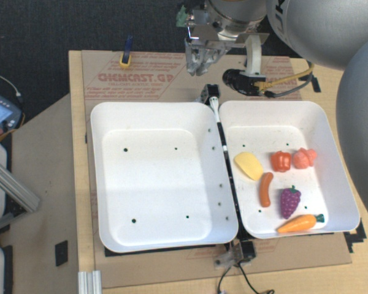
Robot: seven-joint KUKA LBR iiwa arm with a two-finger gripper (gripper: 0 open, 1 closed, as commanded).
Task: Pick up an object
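The gripper [200, 60] hangs above the board behind the bins, near the seam between them; whether its claw is spread or pressed together cannot be told, and nothing shows between its tips. The right bin [331, 133] holds a yellow piece [249, 165], red pepper [281, 161], pink piece [304, 158], sausage [266, 189], grapes [289, 201] and carrot [299, 223].

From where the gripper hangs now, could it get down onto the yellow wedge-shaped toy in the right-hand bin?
Probably yes. The gripper hangs beyond the bins' far edge, and the yellow wedge-shaped toy lies uncovered, apart from the orange sausage-shaped toy and the red pepper-shaped toy.
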